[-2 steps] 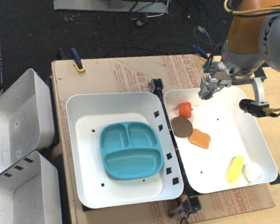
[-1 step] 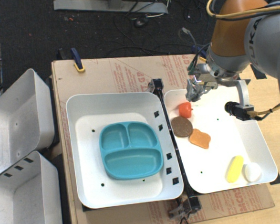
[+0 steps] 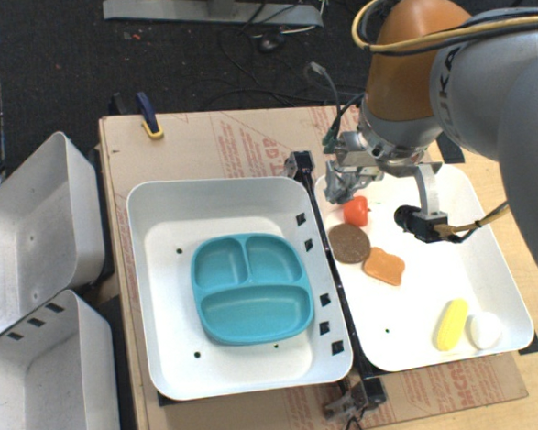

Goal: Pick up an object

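A teal divided plate point(image 3: 252, 288) lies in the left bin point(image 3: 153, 263). In the right bin point(image 3: 502, 267), the gripper point(image 3: 341, 188) hangs over the far left corner, just above a small red piece point(image 3: 357, 211); whether it grips anything I cannot tell. Nearby lie a brown disc point(image 3: 350, 243) and an orange chunk point(image 3: 384, 268). Toward the near right corner rest a yellow piece point(image 3: 451, 324) and a white ball point(image 3: 486, 330).

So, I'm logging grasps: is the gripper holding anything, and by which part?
Cannot be told. The gripper hangs just above the red piece in the right bin, with no object seen in it.
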{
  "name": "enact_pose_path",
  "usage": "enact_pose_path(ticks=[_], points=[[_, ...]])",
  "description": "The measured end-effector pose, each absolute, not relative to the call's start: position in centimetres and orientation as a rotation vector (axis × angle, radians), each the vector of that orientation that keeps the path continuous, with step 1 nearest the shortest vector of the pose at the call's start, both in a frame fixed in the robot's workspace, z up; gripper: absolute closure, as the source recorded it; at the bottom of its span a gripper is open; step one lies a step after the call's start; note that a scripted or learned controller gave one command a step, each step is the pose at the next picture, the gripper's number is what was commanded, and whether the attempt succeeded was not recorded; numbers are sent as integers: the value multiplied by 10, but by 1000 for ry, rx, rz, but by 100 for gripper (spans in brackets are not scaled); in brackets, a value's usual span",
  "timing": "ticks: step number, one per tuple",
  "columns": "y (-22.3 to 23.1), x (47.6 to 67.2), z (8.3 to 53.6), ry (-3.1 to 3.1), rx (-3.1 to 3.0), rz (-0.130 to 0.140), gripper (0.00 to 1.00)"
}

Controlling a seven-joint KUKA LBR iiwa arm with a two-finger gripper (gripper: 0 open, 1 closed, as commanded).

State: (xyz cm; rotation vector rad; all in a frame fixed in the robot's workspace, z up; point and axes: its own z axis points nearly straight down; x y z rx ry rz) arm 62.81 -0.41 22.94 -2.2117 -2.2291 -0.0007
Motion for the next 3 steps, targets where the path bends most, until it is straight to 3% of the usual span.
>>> enact_pose_path(ticks=[2,3], points=[[99,625,230,-2228,-2212,1,100],[96,625,230,-2224,-2219,1,0]])
